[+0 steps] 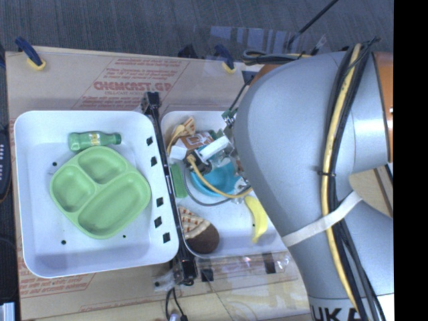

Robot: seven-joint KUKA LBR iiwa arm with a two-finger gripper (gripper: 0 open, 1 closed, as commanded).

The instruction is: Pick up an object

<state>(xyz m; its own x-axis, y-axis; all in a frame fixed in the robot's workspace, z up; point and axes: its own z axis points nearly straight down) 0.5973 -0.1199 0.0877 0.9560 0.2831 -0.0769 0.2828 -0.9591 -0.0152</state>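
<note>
Writing: You can read "CHEMCAST GP" in red on the brown protective paper point(127, 79) at 12 o'clock from the left bin; the smaller red lines under it are too fine to read. White letters "UKA" show on the arm point(321, 179) at its 6 o'clock end.
Left bin point(27, 179): shallow, white, smooth plastic with rounded corners. In it you see a green divided plate point(100, 191), matte, three compartments, rounded outline. At the plate's 12 o'clock, just beside its rim, a small green bottle point(93, 140) lies on its side; its label is unreadable.
Right bin point(231, 236): same white plastic, with the arm across its 3 o'clock side.
Objects to pick: a yellow banana point(258, 219), curved and smooth, at 5 o'clock in the right bin; a waffle-patterned cone with a brown rounded scoop point(197, 233) at 7 o'clock; a blue bowl-like object point(217, 178) in the middle; a green stick point(177, 180) along the 9 o'clock wall.
Gripper point(212, 149): you see it low over the clutter at the bowl's 11 o'clock. You cannot tell how it stands.
Clamps: blue and yellow point(30, 53), on the board's far corner.
</note>
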